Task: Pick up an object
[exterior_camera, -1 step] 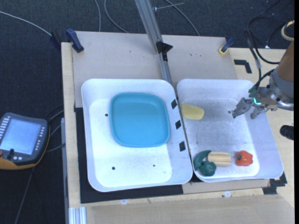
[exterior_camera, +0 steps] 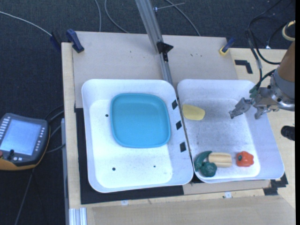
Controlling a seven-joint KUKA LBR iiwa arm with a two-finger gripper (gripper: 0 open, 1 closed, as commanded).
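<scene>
Reach is high over the right bin point(exterior_camera: 276, 146), my gripper point(exterior_camera: 236, 111) with jaws spread and gripping nothing, because the yellow lemon-like piece point(exterior_camera: 193, 112) lies apart to its left, well clear of the blue plate point(exterior_camera: 140, 120).

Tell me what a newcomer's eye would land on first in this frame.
Probably the blue plate, filling much of the left bin. Next, the small cluster along the right bin's near edge: a green vegetable, a tan piece and a red tomato, with a yellow piece apart near the divider. The gripper hangs over the right bin's far right side.
</scene>
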